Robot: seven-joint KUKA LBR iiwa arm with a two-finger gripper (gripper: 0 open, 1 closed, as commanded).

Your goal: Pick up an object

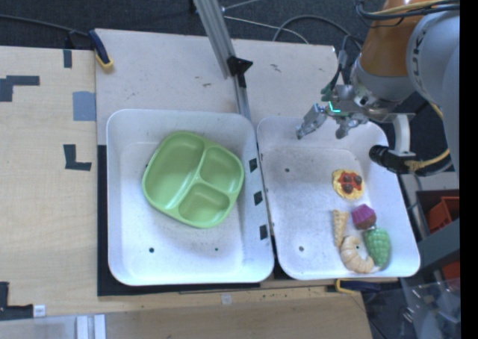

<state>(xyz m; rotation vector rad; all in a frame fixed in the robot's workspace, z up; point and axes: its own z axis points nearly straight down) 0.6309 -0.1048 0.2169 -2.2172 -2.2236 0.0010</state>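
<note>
so the gripper [326, 127] is hanging over the far edge of the right bin [299, 203], roughly mid-way along that edge, with the grey arm [418, 46] and its orange band coming in from the right side of the bench. The two fingers are spread apart, one pointing down-left toward the bin's far left corner and the other shorter one just to its right, and there's nothing between them, so it's got hold of nothing

all the pickable stuff sits along the right bin's right side. Closest to the gripper is a little pizza toy [349, 184], yellow with red bits, about halfway down the bin near the right wall. Below that is a purple piece [364, 216], then a green bumpy thing [378, 246] that looks like grapes, near the front right corner. Just left of those is a tan stick-shaped piece [340, 227] and a curled orange-ish shrimp or croissant looking thing [357, 258] touching the green one. Can't really tell what that one is. All of them are well apart from the fingers

left bin [134, 255] has a green divided plate [193, 178] with three compartments, sitting a bit toward the far half of the bin, tilted at an angle to the walls

a metal pole [213, 20] crosses the bench's far edge and ends right at the gap between the two bins
</note>
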